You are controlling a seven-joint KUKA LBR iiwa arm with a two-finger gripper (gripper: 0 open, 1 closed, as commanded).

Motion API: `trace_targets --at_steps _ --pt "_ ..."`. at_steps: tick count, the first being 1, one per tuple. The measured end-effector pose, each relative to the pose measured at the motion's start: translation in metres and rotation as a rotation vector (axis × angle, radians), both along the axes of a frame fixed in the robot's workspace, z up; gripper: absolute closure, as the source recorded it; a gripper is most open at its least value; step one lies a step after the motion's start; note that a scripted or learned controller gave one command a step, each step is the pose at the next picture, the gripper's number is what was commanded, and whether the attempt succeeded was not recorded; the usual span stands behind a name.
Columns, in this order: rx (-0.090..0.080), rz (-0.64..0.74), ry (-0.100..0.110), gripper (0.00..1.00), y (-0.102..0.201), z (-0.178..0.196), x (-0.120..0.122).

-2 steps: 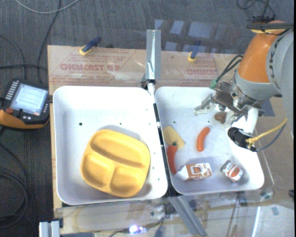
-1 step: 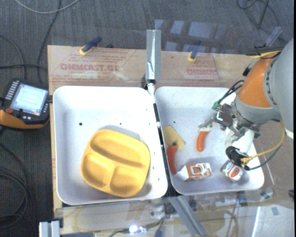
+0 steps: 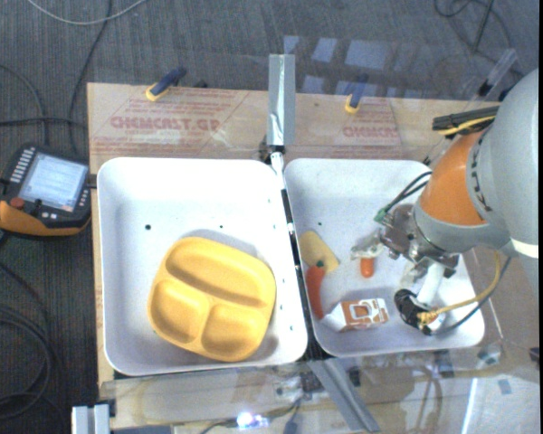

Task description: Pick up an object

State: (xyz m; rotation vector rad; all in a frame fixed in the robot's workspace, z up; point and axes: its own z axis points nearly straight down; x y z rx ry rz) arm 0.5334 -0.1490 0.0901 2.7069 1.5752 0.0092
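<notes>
The right bin (image 3: 344,183) holds a tan wedge-shaped piece (image 3: 318,252), a red-orange carrot-like stick (image 3: 315,292) along its left wall, and a small orange and white packet (image 3: 365,313) near the front. A small orange-red item (image 3: 367,265) lies in the middle of this bin. My gripper (image 3: 378,246) is low in the right bin, directly over that small item, and reaches in from the right under the orange wrist band (image 3: 452,193). I cannot see whether it touches the item.
In the left bin (image 3: 127,197) lies a yellow divided plate (image 3: 213,298) at the front centre. A black cable loop (image 3: 416,310) hangs from the wrist over the right bin's front right. A teach pendant (image 3: 41,191) sits left of the bench.
</notes>
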Motion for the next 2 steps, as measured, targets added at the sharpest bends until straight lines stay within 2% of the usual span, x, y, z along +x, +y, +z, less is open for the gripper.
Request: trace_targets --at_steps 1,2 --pt "0.001 0.002 0.0 1.0 0.001 0.009 0.0" --pt "0.002 -0.1 0.013 1.0 0.091 0.146 0.03"
